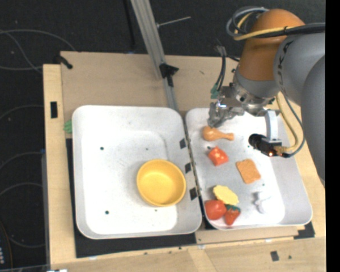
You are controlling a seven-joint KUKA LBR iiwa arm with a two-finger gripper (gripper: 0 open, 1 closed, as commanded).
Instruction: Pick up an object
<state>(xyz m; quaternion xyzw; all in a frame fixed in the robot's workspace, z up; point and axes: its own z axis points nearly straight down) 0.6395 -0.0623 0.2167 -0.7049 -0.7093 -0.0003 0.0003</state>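
Reaching in from three o'clock, the grey arm hangs its hand [220, 113] over the twelve o'clock end of the right bin [292, 200], just above a tan drumstick-shaped toy [216, 134]; how the hand is set cannot be told. Spread toward six o'clock lie a red block [218, 156], a toast slice [248, 170], a yellow piece [225, 195], a tomato [215, 209], a strawberry [232, 215] and a small white piece [260, 202]. The left bin [110, 146] holds a yellow bowl [160, 182] on the tan surface [110, 78], with dark floor and loose cables around it.
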